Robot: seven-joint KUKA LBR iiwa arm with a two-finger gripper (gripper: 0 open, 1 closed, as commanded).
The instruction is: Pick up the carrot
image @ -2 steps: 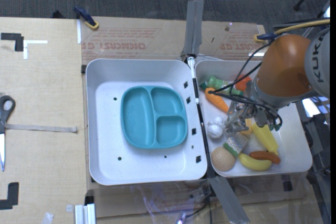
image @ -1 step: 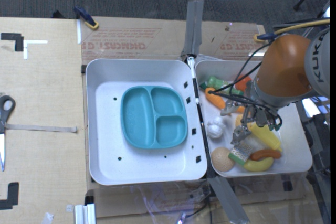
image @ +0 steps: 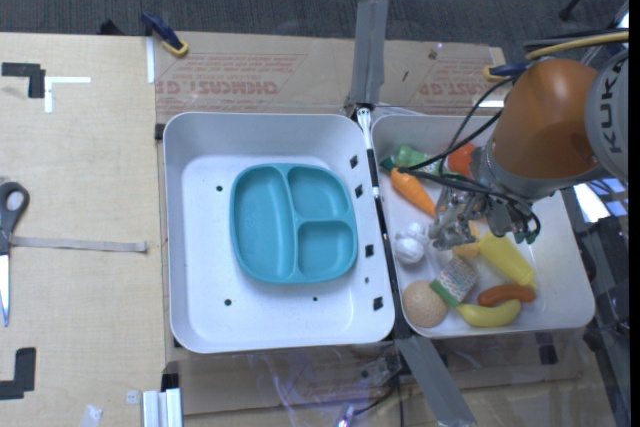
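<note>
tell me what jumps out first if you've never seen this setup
The teal divided plate sits alone in the left white bin. The arm's orange band looms over the right bin, its claw hanging above a clutter of toy food. The carrot lies just left of the claw, near the divider.
</note>
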